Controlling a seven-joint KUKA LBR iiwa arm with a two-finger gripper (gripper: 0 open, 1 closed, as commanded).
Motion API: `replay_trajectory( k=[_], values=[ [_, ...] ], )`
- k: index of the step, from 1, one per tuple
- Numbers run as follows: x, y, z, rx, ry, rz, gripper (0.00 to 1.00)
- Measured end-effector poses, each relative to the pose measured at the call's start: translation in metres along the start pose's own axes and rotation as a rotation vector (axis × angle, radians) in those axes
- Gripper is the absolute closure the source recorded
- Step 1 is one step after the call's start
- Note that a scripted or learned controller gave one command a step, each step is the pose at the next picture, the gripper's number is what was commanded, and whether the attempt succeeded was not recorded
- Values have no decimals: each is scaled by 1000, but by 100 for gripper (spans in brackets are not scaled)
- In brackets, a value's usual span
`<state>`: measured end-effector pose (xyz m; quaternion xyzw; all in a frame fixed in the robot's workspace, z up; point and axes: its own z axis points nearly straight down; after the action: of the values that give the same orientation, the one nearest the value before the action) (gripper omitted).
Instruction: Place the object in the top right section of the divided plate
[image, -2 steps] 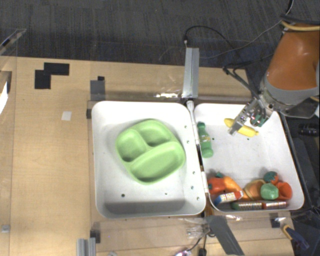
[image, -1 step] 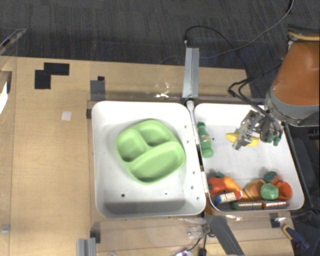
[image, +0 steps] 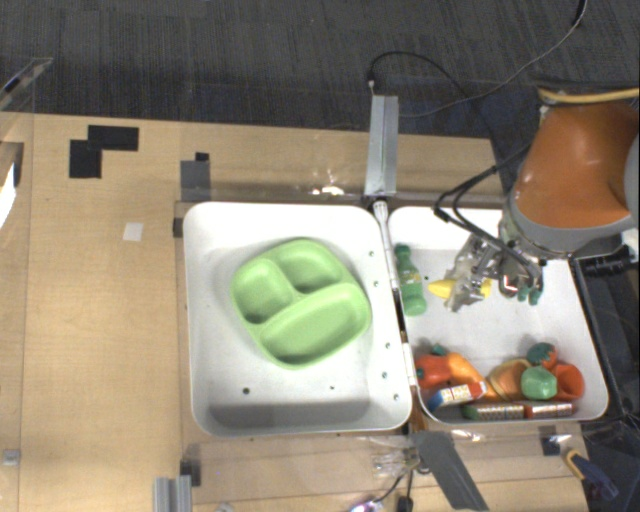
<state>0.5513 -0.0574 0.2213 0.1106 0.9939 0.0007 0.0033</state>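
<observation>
A green divided plate (image: 300, 300) lies in the left white bin (image: 225, 400), with two small sections at its far side and one large section nearer me. All its sections are bare. My gripper (image: 468, 285) is down in the right bin (image: 572, 315), near its upper middle. A small yellow object (image: 441, 290) lies right at the gripper's tip and sticks out to its left. The view is too small to tell whether the object is held or only touched.
A green bottle (image: 408, 282) lies along the right bin's left wall, close to the yellow object. Several toy foods, orange (image: 447, 370), green (image: 538, 382) and a brown bar (image: 520, 409), crowd that bin's near edge. A metal rail (image: 381, 150) stands behind the bins.
</observation>
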Motion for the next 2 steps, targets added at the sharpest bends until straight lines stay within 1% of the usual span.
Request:
replay_trajectory(
  k=[1, 2],
  values=[
    [-60, 86, -13, -1, 0, 23, 100],
    [-62, 25, 28, 0, -1, 40, 100]
  ],
)
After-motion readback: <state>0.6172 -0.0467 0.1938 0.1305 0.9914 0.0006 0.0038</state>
